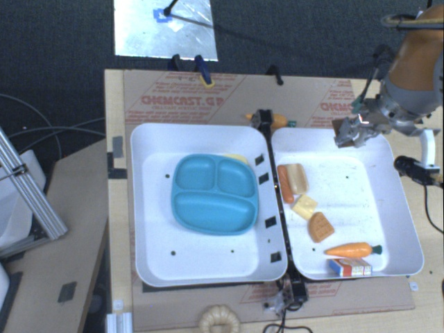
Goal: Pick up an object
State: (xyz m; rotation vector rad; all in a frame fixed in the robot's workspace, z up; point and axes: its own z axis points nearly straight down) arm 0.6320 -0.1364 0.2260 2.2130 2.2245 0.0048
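Single fixed camera, high above the bench (pixel 173 92), slanting down, both bins (pixel 149 255) in frame

Blue divided plate (pixel 214 194) in white bin (pixel 149 186); orange carrot (pixel 350 250), green tip; small box (pixel 350 268) possibly red-blue.

Tray (pixel 214 203) in left bin (pixel 149 186); carrot (pixel 352 250) in right bin (pixel 388 207).

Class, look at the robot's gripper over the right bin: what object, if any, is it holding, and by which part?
Nothing is seen held. The gripper hangs above the right bin's far corner, apart from the carrot and other food lying there.
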